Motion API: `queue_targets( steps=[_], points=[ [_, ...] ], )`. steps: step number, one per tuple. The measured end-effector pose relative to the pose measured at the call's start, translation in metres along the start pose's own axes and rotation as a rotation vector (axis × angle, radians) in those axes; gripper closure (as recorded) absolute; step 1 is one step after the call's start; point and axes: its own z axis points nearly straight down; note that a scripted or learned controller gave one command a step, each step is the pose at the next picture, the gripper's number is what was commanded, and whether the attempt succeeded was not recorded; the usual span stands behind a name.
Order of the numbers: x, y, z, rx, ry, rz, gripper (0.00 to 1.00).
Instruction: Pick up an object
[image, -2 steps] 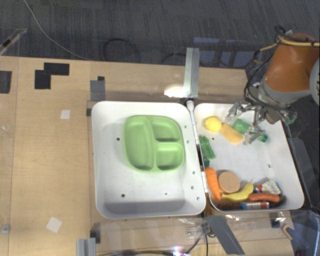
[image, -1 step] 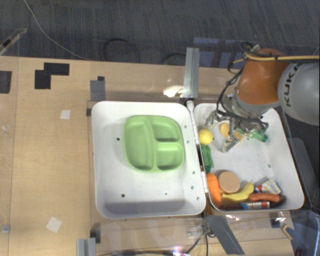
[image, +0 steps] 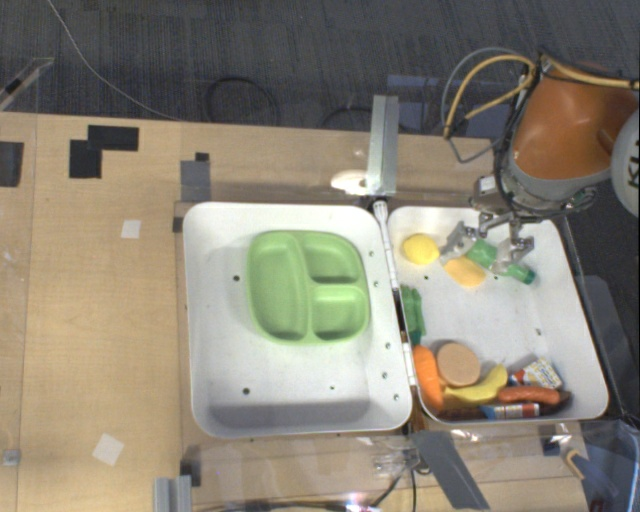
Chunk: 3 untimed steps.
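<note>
While the claw (image: 492, 243) hangs low in the right bin (image: 560, 330) over a green object (image: 497, 259), whether it grips anything I cannot tell; lifting remains.

Bench (image: 90, 330) looked pale matt wood. Both bins (image: 290, 405) looked smooth white plastic. Green divided tray (image: 305, 287) looked glossy plastic. Orange arm band (image: 570, 120) had smooth sheen.

Orange-banded grey arm (image: 570, 125) (yellow cables looped behind)
</note>
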Motion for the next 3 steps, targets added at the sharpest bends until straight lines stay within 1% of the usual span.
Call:
queue_targets(
  steps=[1, 2, 3],
  points=[
    [-0.034, 0.009, 0.055, 0.002, -0.002, -0.023, 0.00],
    [-0.035, 0.007, 0.041, 0.011, -0.006, -0.021, 1.00],
    [0.031, -0.012, -0.090, 0.007, 0.003, -0.224, 1.00]
  ],
)
